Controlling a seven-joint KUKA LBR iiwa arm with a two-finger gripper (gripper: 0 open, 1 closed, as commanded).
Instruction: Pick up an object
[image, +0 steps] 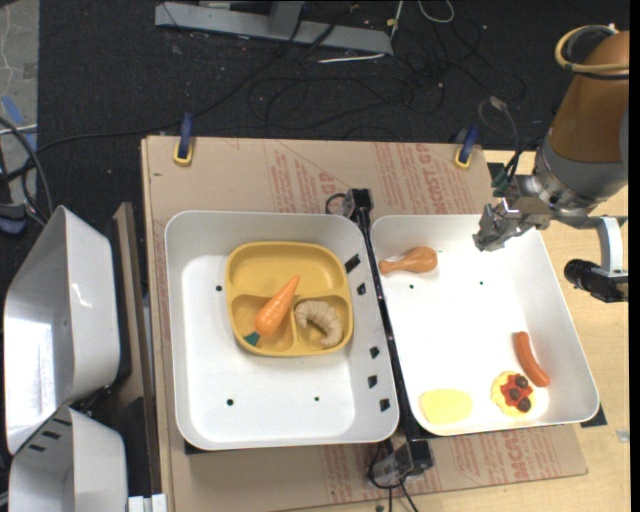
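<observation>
My gripper hangs over the far right corner of the right bin, with nothing seen between its fingers. In that bin lie a tan drumstick-shaped piece at the far left, a red sausage near the right wall, a yellow disc at the front, and a small pizza-like piece beside it. The left bin holds a yellow divided plate with an orange carrot and a pale shrimp-like piece on it.
The bins sit on a cardboard sheet held by two clamps at the back. White containers stand at the far left. Cables run along the dark floor behind the bench.
</observation>
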